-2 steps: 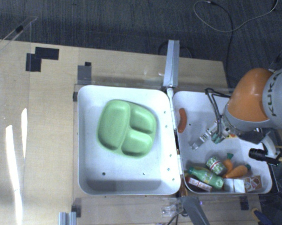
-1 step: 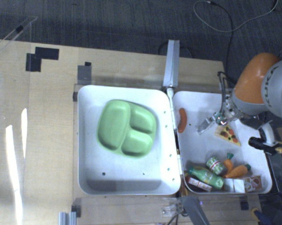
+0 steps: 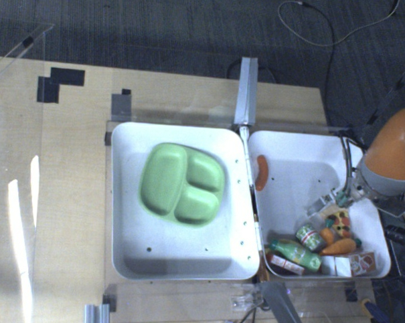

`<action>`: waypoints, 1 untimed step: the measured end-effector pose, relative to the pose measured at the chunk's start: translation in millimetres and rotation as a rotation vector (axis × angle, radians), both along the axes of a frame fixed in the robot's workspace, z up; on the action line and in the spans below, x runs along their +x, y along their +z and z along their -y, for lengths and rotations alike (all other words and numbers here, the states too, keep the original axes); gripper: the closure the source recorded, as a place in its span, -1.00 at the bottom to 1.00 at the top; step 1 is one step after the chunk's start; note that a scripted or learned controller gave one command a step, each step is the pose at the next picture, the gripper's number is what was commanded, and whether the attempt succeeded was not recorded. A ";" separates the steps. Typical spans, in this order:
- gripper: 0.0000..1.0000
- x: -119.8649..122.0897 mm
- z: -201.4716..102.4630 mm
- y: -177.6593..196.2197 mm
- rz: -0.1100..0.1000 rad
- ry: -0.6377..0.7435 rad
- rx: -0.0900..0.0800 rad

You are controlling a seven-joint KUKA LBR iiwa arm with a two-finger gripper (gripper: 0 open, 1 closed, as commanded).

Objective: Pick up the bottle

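Observation:
The green bottle [image 3: 294,254] lies on its side along the front wall of the right bin [image 3: 296,161], its cap end pointing left and a dark red label on its lower side. My gripper [image 3: 339,199] hangs over the bin's right half, above and to the right of the bottle, with a small green can [image 3: 310,236] and other items between them. The gripper sits just above a small orange and yellow toy [image 3: 338,223]. Nothing shows held in it.
An orange carrot [image 3: 340,247] and a flat red and white packet [image 3: 361,263] crowd the right bin's front right corner beside the bottle. A reddish sausage [image 3: 261,173] lies by the divider. The left bin [image 3: 124,187] holds a green divided plate [image 3: 182,183].

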State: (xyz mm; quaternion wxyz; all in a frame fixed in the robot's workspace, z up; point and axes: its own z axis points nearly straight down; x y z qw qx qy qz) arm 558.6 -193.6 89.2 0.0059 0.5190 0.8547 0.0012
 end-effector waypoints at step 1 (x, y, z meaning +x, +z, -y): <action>-1.00 -25.2 -60.6 0.0 0.003 -0.243 0.006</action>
